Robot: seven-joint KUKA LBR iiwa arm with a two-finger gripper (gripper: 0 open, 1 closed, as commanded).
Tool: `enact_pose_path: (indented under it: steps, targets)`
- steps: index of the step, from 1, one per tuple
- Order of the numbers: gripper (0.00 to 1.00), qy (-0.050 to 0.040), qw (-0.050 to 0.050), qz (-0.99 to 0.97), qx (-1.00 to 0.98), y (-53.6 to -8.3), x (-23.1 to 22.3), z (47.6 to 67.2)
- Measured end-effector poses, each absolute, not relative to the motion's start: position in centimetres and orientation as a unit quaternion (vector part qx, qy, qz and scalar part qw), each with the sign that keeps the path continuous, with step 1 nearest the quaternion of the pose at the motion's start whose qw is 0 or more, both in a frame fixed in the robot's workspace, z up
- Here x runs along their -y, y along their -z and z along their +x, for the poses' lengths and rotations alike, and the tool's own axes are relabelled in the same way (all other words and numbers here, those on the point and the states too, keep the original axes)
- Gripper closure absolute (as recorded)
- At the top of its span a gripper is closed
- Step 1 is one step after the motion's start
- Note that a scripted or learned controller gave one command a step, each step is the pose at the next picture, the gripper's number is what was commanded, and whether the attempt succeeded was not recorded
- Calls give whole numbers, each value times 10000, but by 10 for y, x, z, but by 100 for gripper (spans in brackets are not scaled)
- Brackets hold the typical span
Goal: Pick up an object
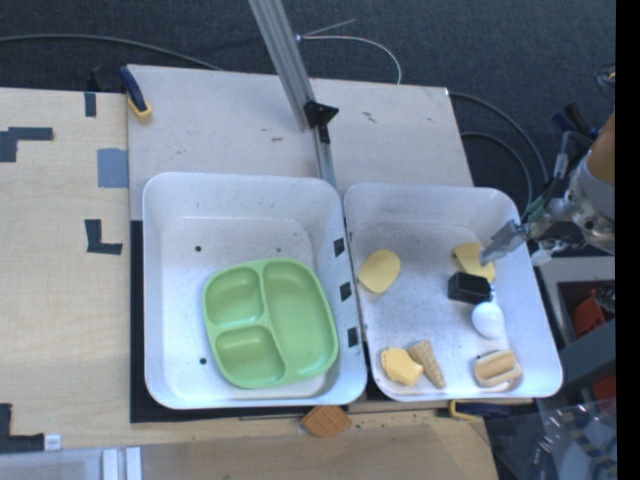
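Note:
The right bin (420,203) holds several small items: a round yellow piece (379,270), a yellow piece (470,259), a black block (468,288), a white egg (488,319), a bread roll (495,367), a cone (429,363) and a yellow chunk (400,367). My gripper (503,239) reaches in from the right over the bin's right side. Its tip hangs just above and to the right of the yellow piece by the black block. I see nothing held in it.
The left bin (240,193) carries a green divided plate (270,321). A metal pole (285,43) slants down to the bins' shared top edge. A brown waffle piece (324,421) lies on the bench below the bins. Cables run behind the bench.

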State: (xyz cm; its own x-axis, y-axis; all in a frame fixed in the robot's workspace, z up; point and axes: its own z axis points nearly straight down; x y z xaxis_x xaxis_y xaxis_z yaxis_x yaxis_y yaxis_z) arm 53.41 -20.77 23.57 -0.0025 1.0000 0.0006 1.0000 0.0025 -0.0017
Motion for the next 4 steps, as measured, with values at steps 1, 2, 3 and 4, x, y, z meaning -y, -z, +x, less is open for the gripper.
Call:
enact_pose_path:
  steps: [1, 2, 3, 4]
  targets:
    - [0, -3, 7, -7064, 7078, -236, 208, 534]
    - [0, -19, 21, -7067, 7075, -192, 208, 531]
    - [0, -20, 34, -7065, 7077, -143, 199, 525]
    - [0, -18, 25, -7066, 7076, -89, 198, 523]
